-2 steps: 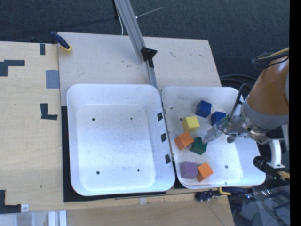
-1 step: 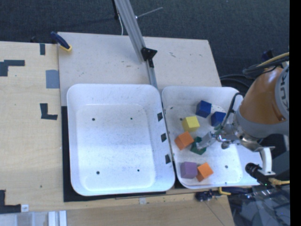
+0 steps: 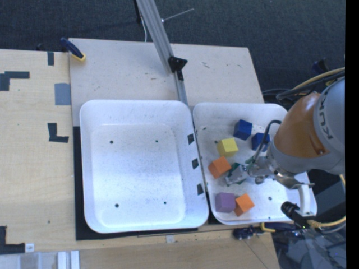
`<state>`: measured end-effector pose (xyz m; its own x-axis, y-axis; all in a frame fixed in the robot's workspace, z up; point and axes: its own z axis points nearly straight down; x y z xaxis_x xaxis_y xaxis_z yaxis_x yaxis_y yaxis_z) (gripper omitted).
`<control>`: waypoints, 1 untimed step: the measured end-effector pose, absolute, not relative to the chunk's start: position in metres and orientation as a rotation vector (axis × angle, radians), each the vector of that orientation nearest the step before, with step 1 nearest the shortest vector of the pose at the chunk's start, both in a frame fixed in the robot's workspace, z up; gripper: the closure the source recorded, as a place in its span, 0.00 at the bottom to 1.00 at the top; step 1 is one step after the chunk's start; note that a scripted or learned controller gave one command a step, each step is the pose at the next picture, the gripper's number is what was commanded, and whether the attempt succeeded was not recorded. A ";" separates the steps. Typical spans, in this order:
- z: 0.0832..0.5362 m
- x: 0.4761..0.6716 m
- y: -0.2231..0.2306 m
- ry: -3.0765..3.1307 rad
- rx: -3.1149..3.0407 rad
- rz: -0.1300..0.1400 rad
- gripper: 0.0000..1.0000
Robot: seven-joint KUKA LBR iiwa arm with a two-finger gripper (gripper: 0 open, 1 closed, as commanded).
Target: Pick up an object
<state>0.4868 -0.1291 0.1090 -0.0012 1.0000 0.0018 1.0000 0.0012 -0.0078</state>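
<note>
While reaching in from the right, hangs low with the gripper inside the right bin, just beside the orange block, probably because this one lies nearest and quite free to take. Cannot tell whether the gripper is spread or pressed together, being dark and small here. Shows nothing pinched or lifted. Has the yellow block, blue block and purple block loose nearby in the same bin.

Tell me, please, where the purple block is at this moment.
The purple block lies in the right bin, near its front edge, directly left of an orange block and below another orange block.
</note>
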 end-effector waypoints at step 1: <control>0.121 0.488 -0.129 -2.221 -2.216 0.003 1.00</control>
